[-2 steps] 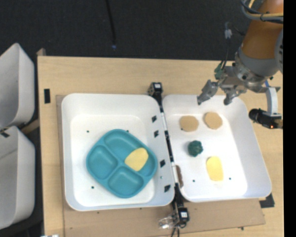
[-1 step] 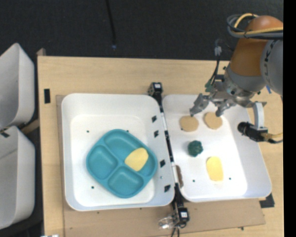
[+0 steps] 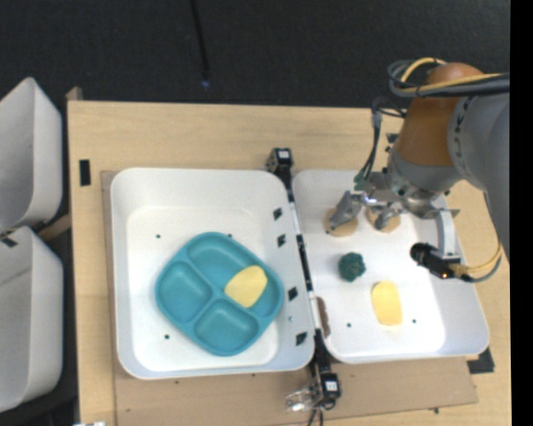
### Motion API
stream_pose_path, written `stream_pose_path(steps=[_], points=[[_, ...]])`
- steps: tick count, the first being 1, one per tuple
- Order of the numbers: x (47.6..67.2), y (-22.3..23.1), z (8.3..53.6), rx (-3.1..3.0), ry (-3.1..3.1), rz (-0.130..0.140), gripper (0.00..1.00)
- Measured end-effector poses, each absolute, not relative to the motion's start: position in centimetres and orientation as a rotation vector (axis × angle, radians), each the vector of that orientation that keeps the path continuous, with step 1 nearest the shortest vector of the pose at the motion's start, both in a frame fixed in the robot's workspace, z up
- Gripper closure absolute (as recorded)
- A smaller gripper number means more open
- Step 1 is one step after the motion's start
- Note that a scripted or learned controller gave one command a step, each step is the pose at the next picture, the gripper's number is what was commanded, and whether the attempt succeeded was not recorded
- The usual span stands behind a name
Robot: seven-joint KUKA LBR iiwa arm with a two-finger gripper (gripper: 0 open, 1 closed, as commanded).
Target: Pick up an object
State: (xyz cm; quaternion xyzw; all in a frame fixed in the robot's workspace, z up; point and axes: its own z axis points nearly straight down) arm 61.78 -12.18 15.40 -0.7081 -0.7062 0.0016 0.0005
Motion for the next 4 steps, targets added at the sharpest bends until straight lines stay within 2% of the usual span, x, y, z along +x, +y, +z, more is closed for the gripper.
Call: stream_pose_path(steps=[1,2,3,4], points=[[61.7,-12.3,10.1,-2.226,-2.215,0.006,0.00],[61.9,-12.4,11.6,-2.237,-2.213,-0.004,1.00],[62.9,-12.2,16.5,-2.220,-2.230,-0.005,1.00],[62.7,-12.1,20.9,-2.223,-2.227,-0.005,1.00]])
